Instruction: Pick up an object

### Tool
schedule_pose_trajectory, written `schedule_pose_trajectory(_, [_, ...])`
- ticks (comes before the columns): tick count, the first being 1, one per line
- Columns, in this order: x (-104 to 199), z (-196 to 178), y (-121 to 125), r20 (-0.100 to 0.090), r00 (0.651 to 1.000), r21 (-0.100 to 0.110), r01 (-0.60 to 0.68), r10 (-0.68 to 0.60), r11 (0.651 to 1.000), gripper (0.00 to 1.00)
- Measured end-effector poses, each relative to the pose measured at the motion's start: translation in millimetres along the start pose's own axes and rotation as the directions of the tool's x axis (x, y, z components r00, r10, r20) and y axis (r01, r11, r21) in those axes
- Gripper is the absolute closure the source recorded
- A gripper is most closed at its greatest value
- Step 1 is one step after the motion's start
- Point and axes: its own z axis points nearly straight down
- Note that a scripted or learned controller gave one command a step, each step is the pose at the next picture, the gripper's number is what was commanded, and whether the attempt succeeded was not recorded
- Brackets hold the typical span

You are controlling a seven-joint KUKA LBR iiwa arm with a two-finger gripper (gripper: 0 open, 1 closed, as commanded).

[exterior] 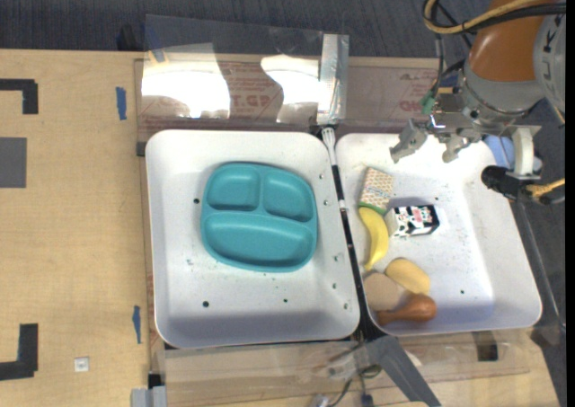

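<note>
Tray (260, 216) in left bin (171, 306); banana (375, 234) in right bin (485, 279).

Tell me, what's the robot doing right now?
Gripper open, above right bin's far edge, holding nothing. Banana untouched along left wall. Nothing in the way.

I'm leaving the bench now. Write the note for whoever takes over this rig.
Tool: open, holding nothing, hovering over the back of the right bin.
Right bin, along its left side: patterned packet, banana, black-and-white carton, yellow fruit, brown food piece at the front.
Left bin: teal divided plate.
Done: nothing picked up.
Left: lower onto one item, grasp, lift.
</note>
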Motion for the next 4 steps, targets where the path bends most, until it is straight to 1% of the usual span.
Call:
schedule_pose_trajectory(1, [62,42,-29,-0.001,0.985,0.002,0.174,-0.174,0.985,0.0])
schedule_pose_trajectory(2, [-1,107,-61,0.014,0.923,-0.025,0.385,-0.385,0.923,0.0])
schedule_pose_trajectory(3, [-4,114,-77,0.04,0.908,-0.063,0.42,-0.418,0.905,0.0])
schedule_pose_trajectory(4, [-6,99,-72,0.049,0.908,-0.075,0.418,-0.415,0.905,1.0])
